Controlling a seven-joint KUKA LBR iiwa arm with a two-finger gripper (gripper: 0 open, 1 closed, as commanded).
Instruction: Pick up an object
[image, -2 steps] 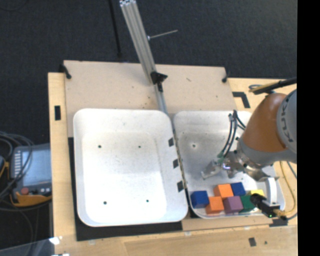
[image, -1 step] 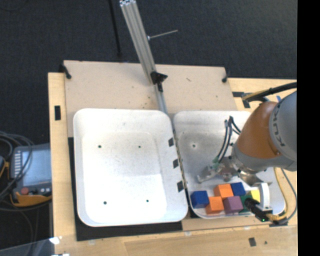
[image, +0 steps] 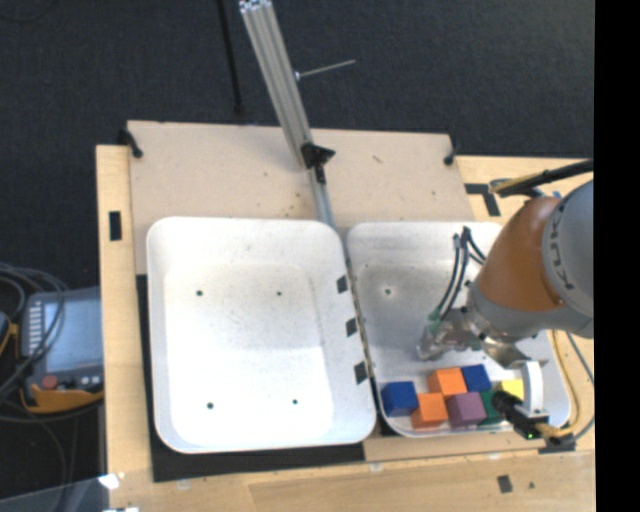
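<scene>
While the arm (image: 530, 270) reaches in from the right and bends down over the right bin (image: 400, 260), its tool (image: 440, 340) hangs low above the bin floor, just behind a cluster of small blocks in the near corner. From this slanted view I cannot tell if the tool is released or clenched, and nothing is visible inside it. The blocks lie close together: a blue block (image: 399, 397) at the left of the group, an orange block (image: 431, 408) just beside it, a purple block (image: 465, 408) next, a second orange block (image: 451, 381) and a second blue block (image: 476, 377) behind them, and a yellow piece (image: 513, 388) further right, partly hidden. The left bin (image: 250, 330) is well apart from all of this. I judge that these blocks are light and stiff, probably with smooth faces, so they will not deform but they can slip or rotate if the grip is off centre. The blue block at the left seems the best choice, because its left and rear sides are free; it should be taken on two opposite flat faces, near the middle. The blocks in the centre touch their neighbours, so a try there risks pushing them away.
</scene>
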